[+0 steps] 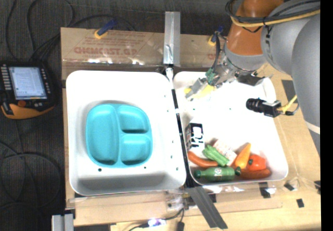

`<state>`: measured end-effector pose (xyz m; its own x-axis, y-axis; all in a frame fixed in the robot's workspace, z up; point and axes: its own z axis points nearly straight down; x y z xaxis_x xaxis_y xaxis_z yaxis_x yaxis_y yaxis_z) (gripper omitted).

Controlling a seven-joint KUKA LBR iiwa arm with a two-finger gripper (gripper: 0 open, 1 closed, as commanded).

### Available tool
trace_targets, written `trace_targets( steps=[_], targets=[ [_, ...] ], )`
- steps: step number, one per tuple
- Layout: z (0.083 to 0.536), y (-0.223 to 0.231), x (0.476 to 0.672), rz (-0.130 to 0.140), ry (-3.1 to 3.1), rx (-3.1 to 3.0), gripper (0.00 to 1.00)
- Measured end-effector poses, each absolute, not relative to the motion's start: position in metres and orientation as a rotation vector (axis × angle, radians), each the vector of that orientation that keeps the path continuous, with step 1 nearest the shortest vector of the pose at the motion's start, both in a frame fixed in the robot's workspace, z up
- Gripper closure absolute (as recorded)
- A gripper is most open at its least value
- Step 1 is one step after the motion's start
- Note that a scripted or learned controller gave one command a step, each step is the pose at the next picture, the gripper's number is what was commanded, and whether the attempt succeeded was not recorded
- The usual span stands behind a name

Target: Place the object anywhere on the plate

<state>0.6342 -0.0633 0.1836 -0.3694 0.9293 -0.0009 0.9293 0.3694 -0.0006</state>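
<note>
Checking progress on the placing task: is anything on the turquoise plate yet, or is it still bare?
Bare. All three compartments of the turquoise plate show only plain turquoise; the toy food pile lies in the right bin.

A: Arm pose?
B: Arm (pixel 291 32) comes in from the right, grey link up top, orange band (pixel 255 9) just above the wrist.
A: Gripper?
B: Gripper (pixel 200 88) points left and slightly down from the wrist. Something yellow sits right at the fingertips; can't tell if it's actually between the jaws.
A: Open or closed?
B: Too blurred to call from this angle.
</note>
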Motion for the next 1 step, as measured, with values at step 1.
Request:
trace_targets(
  steps=[1],
  targets=[
    [0.1831, 0.0167, 0.5952, -0.001, 2.711, 1.590, 1.00]
  ],
)
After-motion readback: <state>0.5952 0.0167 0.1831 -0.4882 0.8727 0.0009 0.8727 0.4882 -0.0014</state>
